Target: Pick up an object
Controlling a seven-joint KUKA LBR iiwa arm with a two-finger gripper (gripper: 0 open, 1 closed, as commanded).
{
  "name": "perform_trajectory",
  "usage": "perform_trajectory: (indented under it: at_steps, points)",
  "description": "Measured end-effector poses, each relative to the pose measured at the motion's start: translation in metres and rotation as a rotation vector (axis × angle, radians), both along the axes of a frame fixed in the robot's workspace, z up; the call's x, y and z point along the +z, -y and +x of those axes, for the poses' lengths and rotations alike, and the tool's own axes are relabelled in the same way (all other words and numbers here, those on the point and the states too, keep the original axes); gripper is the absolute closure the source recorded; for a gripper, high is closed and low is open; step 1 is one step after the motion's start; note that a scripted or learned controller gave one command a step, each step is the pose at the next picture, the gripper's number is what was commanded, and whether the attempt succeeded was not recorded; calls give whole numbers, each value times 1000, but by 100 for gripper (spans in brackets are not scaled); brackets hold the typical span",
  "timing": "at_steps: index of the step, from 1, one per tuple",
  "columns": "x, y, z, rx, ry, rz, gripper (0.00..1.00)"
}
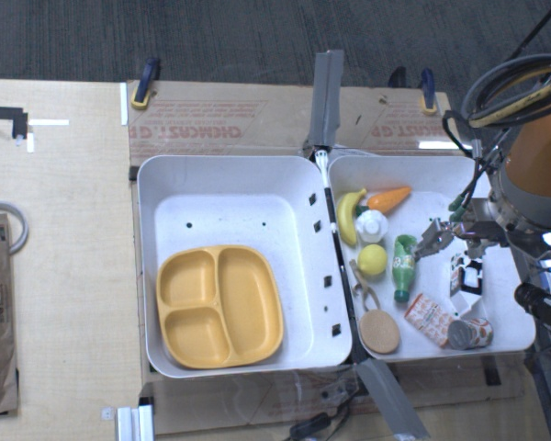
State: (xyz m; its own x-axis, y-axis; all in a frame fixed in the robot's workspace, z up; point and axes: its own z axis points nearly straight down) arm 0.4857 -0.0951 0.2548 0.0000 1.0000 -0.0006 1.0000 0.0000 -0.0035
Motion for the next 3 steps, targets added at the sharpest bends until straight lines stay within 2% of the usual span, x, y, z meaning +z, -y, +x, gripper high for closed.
perform_trajectory:
  at_steps: [1, 2, 3]
  points:
    - [-78, 111, 11, 164, 1, 1, 0]
    - [-93, 127, 52, 348, 4, -1, 0]
    - [-82, 127, 74, 578, 7, -2, 0]
